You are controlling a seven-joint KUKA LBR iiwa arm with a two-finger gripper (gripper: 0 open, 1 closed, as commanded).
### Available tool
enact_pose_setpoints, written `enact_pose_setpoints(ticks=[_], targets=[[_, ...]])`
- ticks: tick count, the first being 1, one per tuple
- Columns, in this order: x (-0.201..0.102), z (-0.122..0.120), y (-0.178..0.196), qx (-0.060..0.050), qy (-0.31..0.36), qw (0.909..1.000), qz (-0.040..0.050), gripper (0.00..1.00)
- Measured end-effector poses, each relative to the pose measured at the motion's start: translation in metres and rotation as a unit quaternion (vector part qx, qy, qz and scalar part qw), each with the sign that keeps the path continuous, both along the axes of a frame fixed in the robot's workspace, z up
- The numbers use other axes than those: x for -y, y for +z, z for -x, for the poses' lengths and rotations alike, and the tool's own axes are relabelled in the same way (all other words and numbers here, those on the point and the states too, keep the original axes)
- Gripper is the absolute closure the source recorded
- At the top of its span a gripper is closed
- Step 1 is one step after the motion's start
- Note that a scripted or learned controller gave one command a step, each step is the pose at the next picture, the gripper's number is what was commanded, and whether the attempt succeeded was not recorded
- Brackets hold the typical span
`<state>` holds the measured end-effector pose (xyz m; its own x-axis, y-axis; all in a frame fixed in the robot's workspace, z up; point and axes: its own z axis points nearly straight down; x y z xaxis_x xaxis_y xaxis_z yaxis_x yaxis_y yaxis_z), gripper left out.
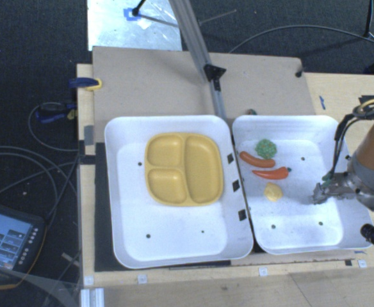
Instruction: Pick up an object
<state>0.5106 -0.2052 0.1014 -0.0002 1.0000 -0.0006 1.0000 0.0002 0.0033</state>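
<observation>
In the right bin (pixel 302 232) lie a green broccoli piece (pixel 266 148), an orange sausage (pixel 256 160), a red chili pepper (pixel 271 173) and a small yellow lump (pixel 273 192). My gripper (pixel 319 195) hangs low over the right side of that bin, to the right of the yellow lump and apart from it. Nothing shows between its tips.
The left bin (pixel 174 235) holds a yellow three-compartment plate (pixel 184 168). A metal pole (pixel 196 37) slants across the bench behind the bins. Cables and a handheld control pendant (pixel 8 238) lie off the bench at the left.
</observation>
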Motion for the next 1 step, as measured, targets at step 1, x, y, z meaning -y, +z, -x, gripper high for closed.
enact_pose_setpoints(ticks=[1], targets=[[0.0053, -0.0099, 0.0593, 0.002, 0.003, 1.0000, 0.0014, 1.00]])
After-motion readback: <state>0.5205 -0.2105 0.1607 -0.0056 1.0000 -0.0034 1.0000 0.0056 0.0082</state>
